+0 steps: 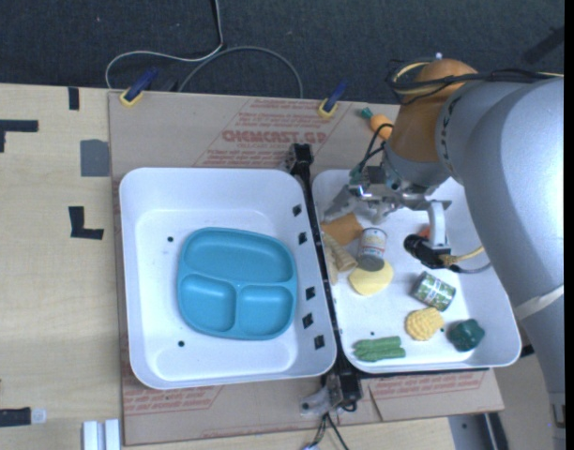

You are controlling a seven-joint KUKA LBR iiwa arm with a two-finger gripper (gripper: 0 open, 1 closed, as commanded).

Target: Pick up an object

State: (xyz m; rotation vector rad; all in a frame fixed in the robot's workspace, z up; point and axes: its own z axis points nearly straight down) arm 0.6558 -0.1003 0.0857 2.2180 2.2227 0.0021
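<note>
My gripper (370, 198) hangs over the back of the right bin (493, 298), just above a tan block (341, 229) and a small grey can (372, 245). Below the can lies a pale yellow round piece (371, 278). Further right and nearer the front are a green-labelled can (434, 292), a yellow corn-like piece (424, 324), a dark green object (466, 335) and a green pea pod (378, 348). The wrist hides how the jaws stand.
The left bin (146, 214) holds a blue divided plate (237, 282). The grey arm (512, 176) with its orange band (420, 111) covers the right bin's back right corner. A black divider (313, 251) runs between the bins. Cables lie behind the bench.
</note>
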